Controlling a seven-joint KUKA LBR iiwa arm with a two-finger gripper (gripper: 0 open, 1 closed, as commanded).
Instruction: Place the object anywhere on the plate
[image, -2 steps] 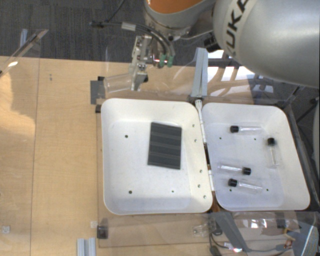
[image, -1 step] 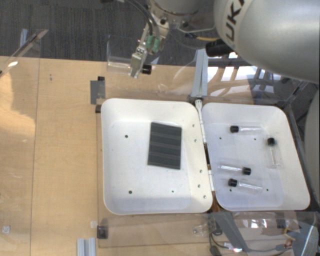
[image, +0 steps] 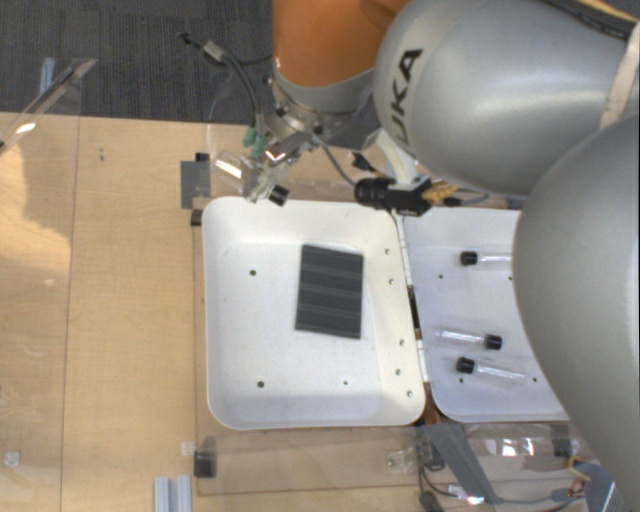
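Capped tubes (image: 488, 260): three lying apart in the right bin (image: 452, 300), well away from the ribbed dark grey plate (image: 330, 290). Plate lying flat in the middle of the left bin (image: 218, 330). End effector (image: 262, 175) hanging over that bin's far left corner, with a small black-tipped clear piece (image: 276, 195) showing just beneath; cannot tell whether gripping it or how far open.

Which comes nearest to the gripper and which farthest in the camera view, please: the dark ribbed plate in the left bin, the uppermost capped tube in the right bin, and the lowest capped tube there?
From the gripper, above the left bin's top-left corner:
1. Dark ribbed plate, mid left bin.
2. Uppermost capped tube, top of right bin.
3. Lowest capped tube, lower down the right bin.
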